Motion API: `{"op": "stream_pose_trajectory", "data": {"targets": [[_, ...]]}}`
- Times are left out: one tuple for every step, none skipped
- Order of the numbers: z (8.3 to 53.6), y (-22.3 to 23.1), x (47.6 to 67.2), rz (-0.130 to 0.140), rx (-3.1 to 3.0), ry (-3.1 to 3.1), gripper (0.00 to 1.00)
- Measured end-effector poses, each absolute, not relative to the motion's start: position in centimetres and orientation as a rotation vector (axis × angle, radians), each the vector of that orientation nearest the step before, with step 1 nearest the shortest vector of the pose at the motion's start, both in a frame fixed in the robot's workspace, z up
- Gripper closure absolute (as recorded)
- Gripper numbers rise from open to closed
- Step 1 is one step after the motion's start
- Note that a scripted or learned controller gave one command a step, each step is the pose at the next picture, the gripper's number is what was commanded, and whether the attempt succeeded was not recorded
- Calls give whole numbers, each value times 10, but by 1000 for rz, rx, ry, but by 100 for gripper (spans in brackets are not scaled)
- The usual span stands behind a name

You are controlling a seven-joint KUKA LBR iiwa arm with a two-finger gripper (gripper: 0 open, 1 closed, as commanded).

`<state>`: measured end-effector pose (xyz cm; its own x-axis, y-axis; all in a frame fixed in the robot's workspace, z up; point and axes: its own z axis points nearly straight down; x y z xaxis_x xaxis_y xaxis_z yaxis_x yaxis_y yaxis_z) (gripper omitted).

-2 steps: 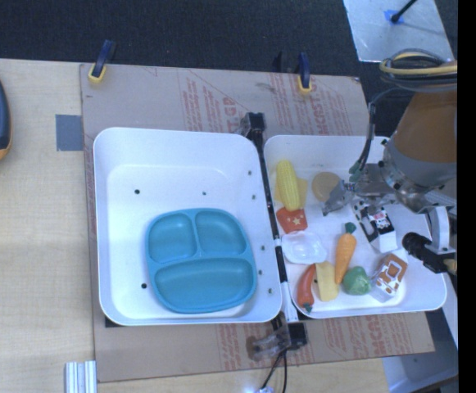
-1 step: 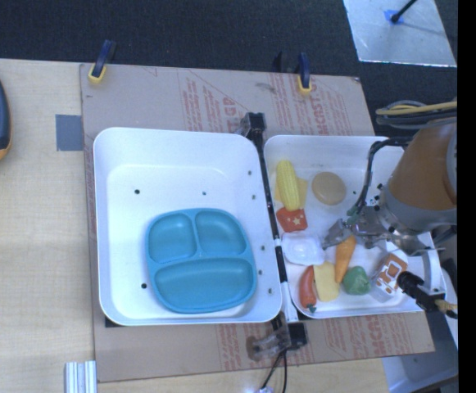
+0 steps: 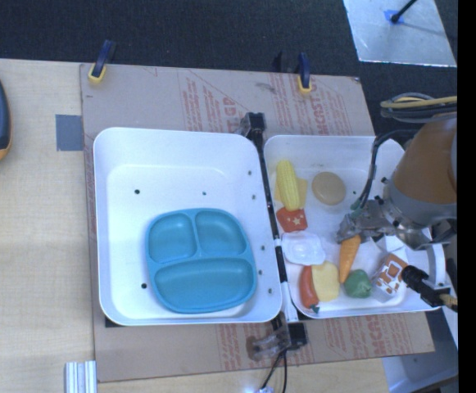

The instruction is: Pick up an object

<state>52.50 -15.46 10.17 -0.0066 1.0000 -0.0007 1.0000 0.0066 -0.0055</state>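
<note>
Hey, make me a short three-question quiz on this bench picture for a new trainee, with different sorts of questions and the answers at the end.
1. True or false: the blue plate lies in the left bin.
2. Which thing lies nearest the claw? A) corn cob B) carrot C) tan disc
3. Fill in: the plate has ___ compartments.

Key:
1. True. It lies alone there, while the toy foods crowd the right bin.
2. B. The carrot's thick end lies just under the claw, though a grip on it cannot be confirmed.
3. Three: two small ones above, one large one below.
</note>
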Motion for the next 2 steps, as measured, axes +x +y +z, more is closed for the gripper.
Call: {"op": "stream_pose_trajectory", "data": {"targets": [[198, -42, 568, -14, -2206, -2243, 100], [220, -9, 531, 7, -2210, -2225, 100]]}}
